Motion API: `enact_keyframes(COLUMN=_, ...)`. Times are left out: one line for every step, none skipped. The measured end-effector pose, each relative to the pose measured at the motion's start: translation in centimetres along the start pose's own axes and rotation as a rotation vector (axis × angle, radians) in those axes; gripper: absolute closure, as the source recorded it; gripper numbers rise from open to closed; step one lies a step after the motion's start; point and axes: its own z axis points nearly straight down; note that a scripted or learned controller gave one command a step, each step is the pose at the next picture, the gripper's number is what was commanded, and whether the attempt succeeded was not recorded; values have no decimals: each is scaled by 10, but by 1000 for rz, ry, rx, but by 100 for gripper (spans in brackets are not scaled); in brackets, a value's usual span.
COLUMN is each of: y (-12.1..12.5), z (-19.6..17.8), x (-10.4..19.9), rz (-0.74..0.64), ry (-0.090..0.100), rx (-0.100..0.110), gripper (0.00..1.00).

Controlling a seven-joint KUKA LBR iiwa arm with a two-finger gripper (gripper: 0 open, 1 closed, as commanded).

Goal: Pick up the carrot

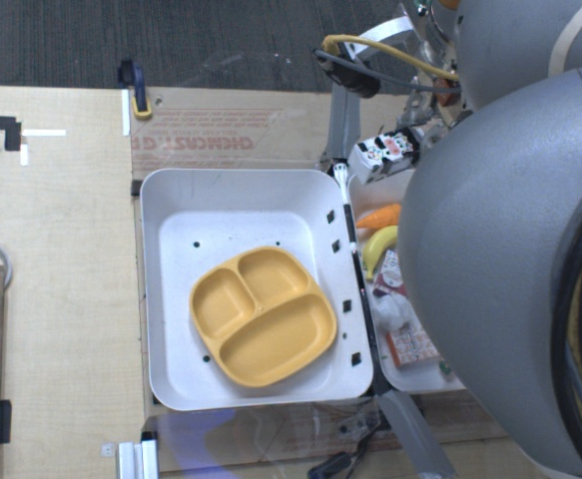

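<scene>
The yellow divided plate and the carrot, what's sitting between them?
In the camera view, bare white bin floor and the bins' adjoining walls lie between the yellow plate and the carrot. A banana lies just below the carrot.

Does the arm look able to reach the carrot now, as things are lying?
Probably yes. The carrot lies in the right bin, exposed on top beside the banana, and the arm already hangs over that bin. The arm hides most of the bin, so nearby clutter is uncertain.
</scene>
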Motion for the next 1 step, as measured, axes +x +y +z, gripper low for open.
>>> enact_keyframes(y=-4, z=-79, x=19, rz=-9, ry=2, rx=0, gripper=100)
